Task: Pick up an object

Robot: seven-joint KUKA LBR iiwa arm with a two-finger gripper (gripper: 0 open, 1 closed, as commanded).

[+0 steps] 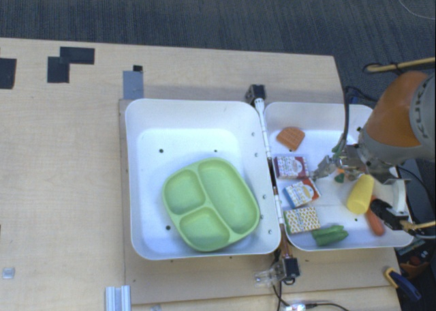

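In the right bin (320, 120) lie several small items: an orange piece (291, 138) at the back, a red-and-white packet (290, 166), a blue-and-white packet (300, 194), a patterned packet (302, 219), a green vegetable (330, 235), a yellow object (360, 194) and an orange carrot-like piece (375, 222). My gripper (332, 166) hangs low over the middle of this bin, just right of the packets and left of the yellow object. Nothing shows between its fingers.
The left bin (146, 139) holds a light-green divided plate (210, 203). The arm's orange band (398, 119) and grey wrist cover the right bin's far right side. Bare wooden bench spreads to the left.
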